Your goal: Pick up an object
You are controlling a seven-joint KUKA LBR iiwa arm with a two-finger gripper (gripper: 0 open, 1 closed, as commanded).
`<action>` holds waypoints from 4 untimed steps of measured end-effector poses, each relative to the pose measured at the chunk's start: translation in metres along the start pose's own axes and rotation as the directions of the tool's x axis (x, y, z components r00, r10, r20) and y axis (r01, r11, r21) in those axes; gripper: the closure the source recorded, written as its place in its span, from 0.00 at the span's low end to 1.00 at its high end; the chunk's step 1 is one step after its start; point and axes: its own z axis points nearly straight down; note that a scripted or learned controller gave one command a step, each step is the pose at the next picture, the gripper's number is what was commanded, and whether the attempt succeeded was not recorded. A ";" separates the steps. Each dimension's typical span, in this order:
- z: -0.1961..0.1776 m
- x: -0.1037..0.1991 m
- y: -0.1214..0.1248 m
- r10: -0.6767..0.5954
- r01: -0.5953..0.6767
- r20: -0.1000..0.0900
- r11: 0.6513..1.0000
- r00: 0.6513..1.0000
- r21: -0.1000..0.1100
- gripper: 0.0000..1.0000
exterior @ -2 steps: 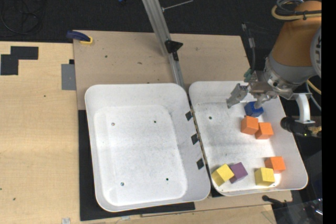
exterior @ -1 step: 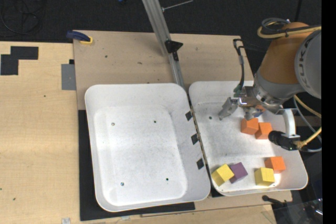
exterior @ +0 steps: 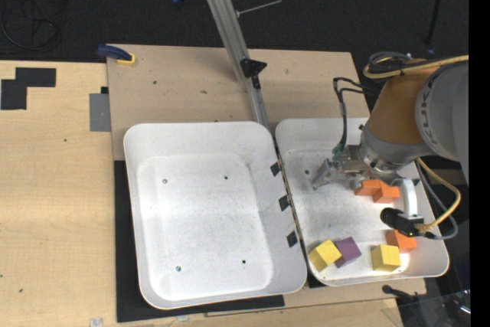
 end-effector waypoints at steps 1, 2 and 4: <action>-0.012 -0.003 0.000 0.009 -0.009 0.000 1.000 1.000 -0.001 1.00; -0.074 -0.009 0.000 0.007 -0.007 0.002 1.000 1.000 -0.010 1.00; -0.170 -0.022 0.008 -0.003 0.003 0.003 1.000 1.000 -0.010 1.00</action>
